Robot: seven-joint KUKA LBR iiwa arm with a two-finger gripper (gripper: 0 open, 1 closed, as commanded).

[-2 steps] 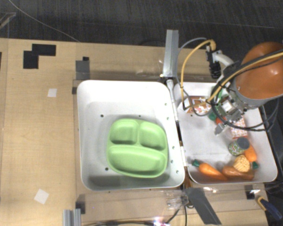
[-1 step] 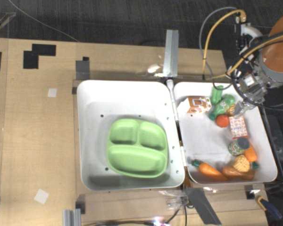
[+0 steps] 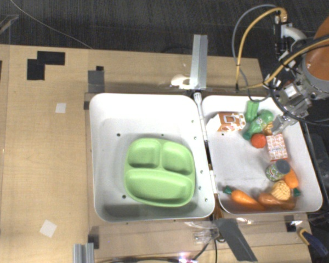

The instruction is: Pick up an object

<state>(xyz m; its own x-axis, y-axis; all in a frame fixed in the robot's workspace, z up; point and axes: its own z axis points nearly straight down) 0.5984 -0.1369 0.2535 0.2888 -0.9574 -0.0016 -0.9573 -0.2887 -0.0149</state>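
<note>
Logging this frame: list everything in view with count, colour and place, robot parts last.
white bins: 2, white, side by side on the bench
divided tray: 1, light green, three compartments, in the left bin
carrot: 1, orange, right bin near the front edge
green vegetable toys: a cluster, green, right bin near the back
red round toy: 1, red, just in front of the green cluster
patterned box: 1, pink and white, right bin near the right wall
can: 1, dark with label, below the box
arm: 1, grey with orange band, upper right
gripper: 1, over the right bin's back corner
</note>
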